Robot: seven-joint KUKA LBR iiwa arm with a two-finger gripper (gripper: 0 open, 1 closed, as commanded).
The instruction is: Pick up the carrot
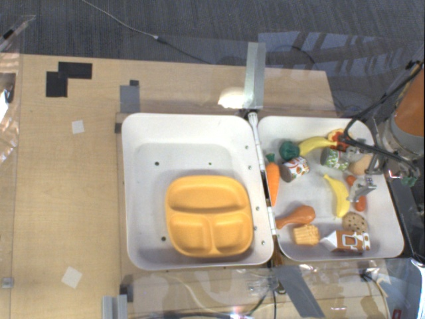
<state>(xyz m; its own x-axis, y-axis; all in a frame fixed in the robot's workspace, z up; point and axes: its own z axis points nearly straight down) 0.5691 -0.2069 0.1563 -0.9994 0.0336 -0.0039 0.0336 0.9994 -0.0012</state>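
Note:
The carrot [272, 183] is orange with a small green top and lies lengthwise along the left wall of the right bin [393, 243], top pointing to the far side. My gripper [360, 190] hangs over the right half of that bin, beside a yellow banana [339, 195] and well to the right of the carrot. Nothing is seen held in it. The grey arm with its orange band [408, 115] comes in from the right edge.
Around the carrot lie a small can [295, 169], a green vegetable [288, 150], a second banana [317, 143], a drumstick [297, 215], corn [305, 234], a cookie [355, 221] and a small carton [350, 242]. The left bin [143, 178] holds a yellow divided plate [178, 244].

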